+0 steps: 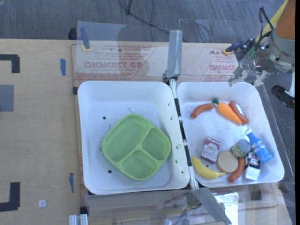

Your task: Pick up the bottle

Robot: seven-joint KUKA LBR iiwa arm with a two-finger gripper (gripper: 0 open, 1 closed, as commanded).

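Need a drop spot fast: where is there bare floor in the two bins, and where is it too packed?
Left bin: bare floor all around the green tray, widest along the far wall. Right bin: open middle between the orange sausage, carrot and red box. Crowded: near right corner, around the blue bottle, can and banana.

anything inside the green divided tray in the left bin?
No objects show in the three compartments of the green plastic divided tray. It lies in the left white bin, hiding the floor beneath it.
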